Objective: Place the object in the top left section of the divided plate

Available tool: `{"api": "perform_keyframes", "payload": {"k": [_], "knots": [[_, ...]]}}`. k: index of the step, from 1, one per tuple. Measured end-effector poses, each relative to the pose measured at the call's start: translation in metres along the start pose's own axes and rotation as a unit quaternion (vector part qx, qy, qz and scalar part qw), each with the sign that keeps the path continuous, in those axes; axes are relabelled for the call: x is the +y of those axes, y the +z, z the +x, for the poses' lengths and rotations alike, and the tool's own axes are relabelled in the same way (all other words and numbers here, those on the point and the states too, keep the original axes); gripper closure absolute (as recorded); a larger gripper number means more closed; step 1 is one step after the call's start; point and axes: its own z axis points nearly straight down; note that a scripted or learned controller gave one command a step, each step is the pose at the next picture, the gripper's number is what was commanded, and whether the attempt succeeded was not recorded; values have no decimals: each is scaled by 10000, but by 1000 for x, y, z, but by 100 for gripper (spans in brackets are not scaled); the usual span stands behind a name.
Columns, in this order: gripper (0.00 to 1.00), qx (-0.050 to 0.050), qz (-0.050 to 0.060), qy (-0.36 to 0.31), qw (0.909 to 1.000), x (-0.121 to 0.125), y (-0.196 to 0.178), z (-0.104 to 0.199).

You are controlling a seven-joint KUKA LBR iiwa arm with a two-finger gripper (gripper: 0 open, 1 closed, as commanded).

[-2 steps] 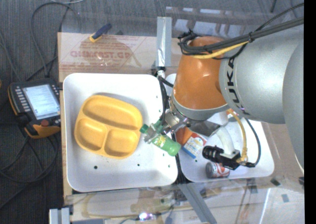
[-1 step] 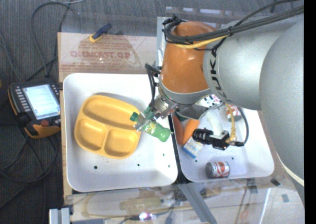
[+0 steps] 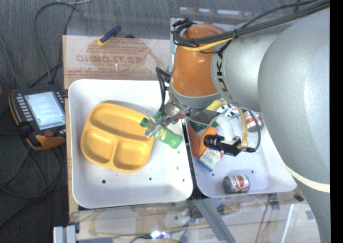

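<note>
From my seat the arm (image 3: pixel 257 70) looms over both bins, its gripper (image 3: pixel 161 124) pinching a green bottle (image 3: pixel 167 137) that lies slantwise just off the right rim of the yellow divided plate (image 3: pixel 115 137), whose top left section lies further left, though the wrist hides the fingers' upper parts.

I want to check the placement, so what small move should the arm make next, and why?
Probably shift a little further left. The gripper is at the yellow divided plate's right rim with the green bottle beside it, still outside the sections. Whether the bottle is gripped is unclear.
</note>
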Motion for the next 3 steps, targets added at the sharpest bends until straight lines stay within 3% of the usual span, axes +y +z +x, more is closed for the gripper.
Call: {"api": "perform_keyframes", "payload": {"k": [1, 2, 3], "knots": [[100, 19, 1, 26, 10000, -39, -27, 46], [100, 8, -3, -200, 9998, -8, -24, 49], [100, 0, 1, -351, 9994, -17, -26, 51]]}}
